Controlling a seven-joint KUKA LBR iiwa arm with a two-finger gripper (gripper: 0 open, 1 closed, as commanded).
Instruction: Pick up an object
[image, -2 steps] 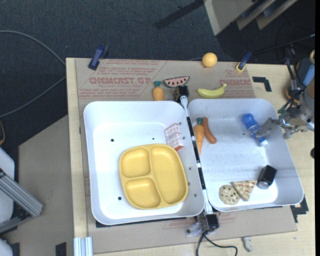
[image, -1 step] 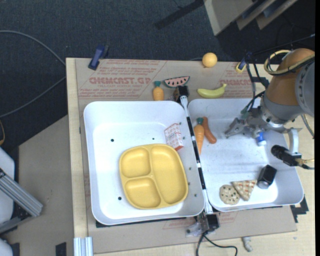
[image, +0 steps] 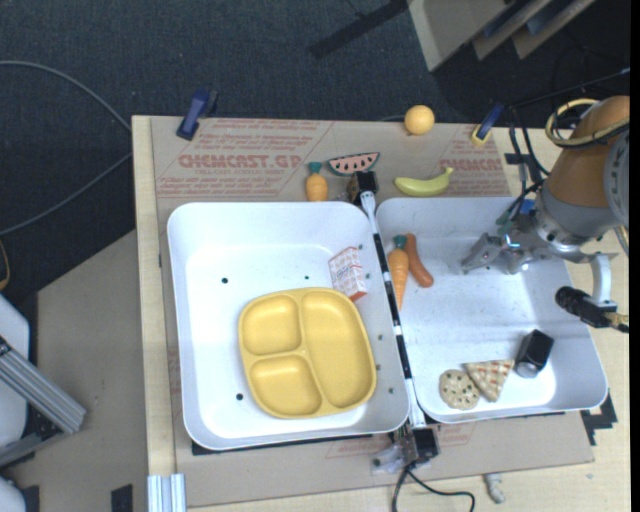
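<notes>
Hovering open tool (image: 478, 258) above right bin (image: 575, 395), near carrots (image: 405, 268), nothing between its fingers

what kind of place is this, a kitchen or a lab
Most likely a robotics lab bench: two white bins on a clamped board, toy food such as a banana and carrot, and a robot arm reaching in.

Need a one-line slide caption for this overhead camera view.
KUKA gripper over the right bin holding carrot, cookie and pizza slice; yellow divided plate in the left bin.
</notes>
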